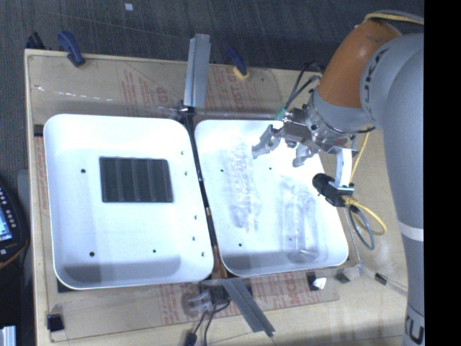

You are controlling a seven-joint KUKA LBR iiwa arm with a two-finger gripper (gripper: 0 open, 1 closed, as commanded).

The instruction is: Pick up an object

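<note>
The right bin (216,193) holds two clear plastic bottles: one (241,189) lies left of centre, another (300,222) near the right wall (a bare strip runs between them). The left bin (65,193) has a dark ribbed block (135,179) mid-floor, with open floor around it.

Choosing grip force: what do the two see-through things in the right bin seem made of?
Both the crinkled bottle and the smoother bottle look like thin clear plastic, glossy: the white bin shows through them, with faint glints. Glass can't be excluded.
</note>
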